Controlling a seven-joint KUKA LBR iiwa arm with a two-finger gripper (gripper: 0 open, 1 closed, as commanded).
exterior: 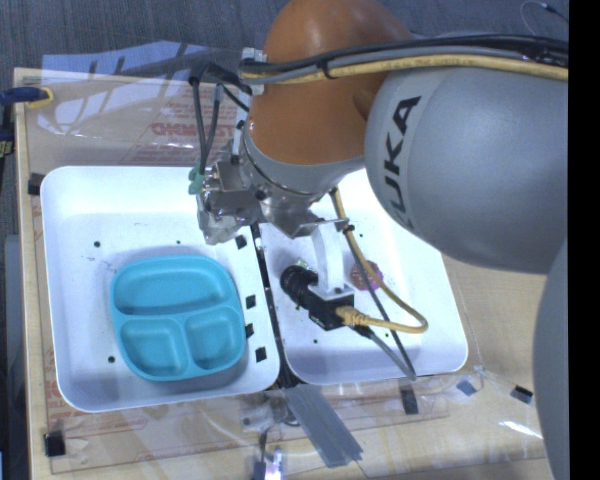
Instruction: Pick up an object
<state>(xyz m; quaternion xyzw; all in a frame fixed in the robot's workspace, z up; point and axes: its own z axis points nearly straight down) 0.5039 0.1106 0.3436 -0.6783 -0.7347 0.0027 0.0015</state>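
Note:
A light blue plate with three compartments [175, 318] lies flat in the front half of the left bin [70, 228]. A small pink and purple object [368, 275] rests in the right bin [435, 318], partly crossed by a cable. My gripper [218, 218] hangs over the back right corner of the left bin, close to the divider between the bins. It is just behind the blue plate's far right corner and apart from it. The large grey and orange wrist covers most of the right bin's back part.
The two white bins meet at a black-marked divider [265, 298] running front to back. Clear plastic sheeting [120, 98] covers the bench behind the bins. Bare white floor of the left bin [110, 218] lies behind and left of the blue plate.

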